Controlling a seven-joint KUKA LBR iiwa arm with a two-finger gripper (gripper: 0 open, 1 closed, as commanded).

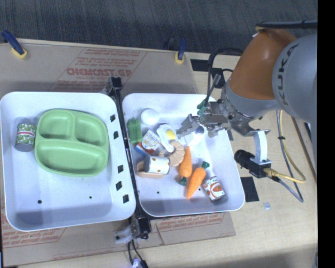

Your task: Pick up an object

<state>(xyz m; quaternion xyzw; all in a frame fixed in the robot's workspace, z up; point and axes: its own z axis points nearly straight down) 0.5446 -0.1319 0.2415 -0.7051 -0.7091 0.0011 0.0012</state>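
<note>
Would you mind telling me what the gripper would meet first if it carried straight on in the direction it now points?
Probably the fried egg toy: the gripper points left and slightly down over the right bin. Depth is unclear from above.

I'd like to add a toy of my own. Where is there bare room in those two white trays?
Left bin: bare floor along the near edge, below the green divided plate; a small can sits left of the plate. Right bin: crowded mid-floor with carrots, a can and other toys; a bare strip lies near its front-left corner.
</note>
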